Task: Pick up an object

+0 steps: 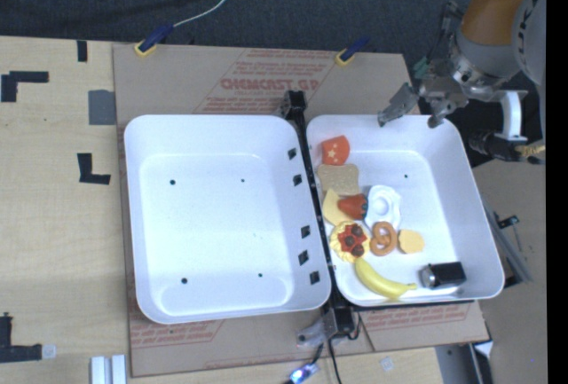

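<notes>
Gripper (414, 110) hovering above the far rim of the right bin (470, 187), its 2 fingers spread with nothing between them.
Toy food lies along that bin's left and near side: a tomato (335, 149), toast (338, 177), a fried egg (384, 201), a pretzel (383, 238), a banana (383, 281) and a black block (442, 274). The left bin (213, 214) sits just beside it.

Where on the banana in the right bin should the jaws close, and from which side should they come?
Grip the banana across its thick middle, coming straight down from above. It lies flat along the near wall of the right bin, curving from beside the pretzel toward the black block. Its near side hugs the wall, so a sideways approach looks blocked. The gripper hovers over the far rim.
</notes>
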